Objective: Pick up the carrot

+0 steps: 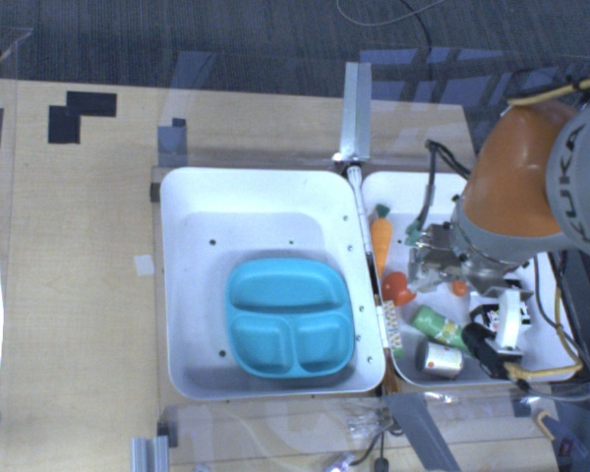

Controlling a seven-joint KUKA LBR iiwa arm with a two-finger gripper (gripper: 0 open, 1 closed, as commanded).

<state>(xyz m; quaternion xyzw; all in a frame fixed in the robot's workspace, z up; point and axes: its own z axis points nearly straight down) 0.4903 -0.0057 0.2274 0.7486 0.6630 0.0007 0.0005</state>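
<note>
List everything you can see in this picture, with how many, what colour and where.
bins: two, white, side by side on the bench
divided plate: one, light blue, in the left bin
carrot: one, orange, right bin, by its left wall
red item: one, right bin, below the carrot
green item: one, right bin, lower part
can: one, silver, right bin, bottom edge
cable: one, white, on the floor at top
arm: one, grey and orange, over the right bin
hand: one, right of the carrot
</note>
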